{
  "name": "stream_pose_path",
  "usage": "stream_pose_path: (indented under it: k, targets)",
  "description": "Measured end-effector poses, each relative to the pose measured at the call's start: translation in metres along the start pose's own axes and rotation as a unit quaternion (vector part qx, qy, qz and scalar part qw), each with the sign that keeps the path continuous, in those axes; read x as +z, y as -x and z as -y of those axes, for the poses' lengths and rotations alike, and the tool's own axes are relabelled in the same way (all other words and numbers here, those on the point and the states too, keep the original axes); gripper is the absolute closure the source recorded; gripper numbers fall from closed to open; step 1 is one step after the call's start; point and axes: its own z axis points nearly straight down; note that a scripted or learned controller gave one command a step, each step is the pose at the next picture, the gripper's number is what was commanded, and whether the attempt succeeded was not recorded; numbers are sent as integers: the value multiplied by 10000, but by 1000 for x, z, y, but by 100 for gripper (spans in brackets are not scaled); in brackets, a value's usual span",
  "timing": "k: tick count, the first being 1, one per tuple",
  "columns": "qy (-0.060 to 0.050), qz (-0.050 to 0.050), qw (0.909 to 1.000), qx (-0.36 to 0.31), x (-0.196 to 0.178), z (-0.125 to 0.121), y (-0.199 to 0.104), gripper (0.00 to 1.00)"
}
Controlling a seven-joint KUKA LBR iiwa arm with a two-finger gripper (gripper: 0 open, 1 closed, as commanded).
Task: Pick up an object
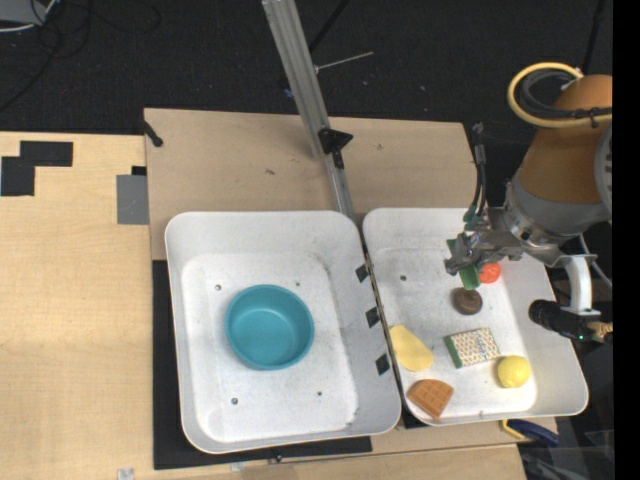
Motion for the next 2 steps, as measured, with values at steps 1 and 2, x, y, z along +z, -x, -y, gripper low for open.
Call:
stream_pose_path:
  k: [1,2]
  targets:
    - [-21,-6,10000,-16,10,-17,-46,100]
    - [-17,-1,10000,-14,9,-42,-82,100]
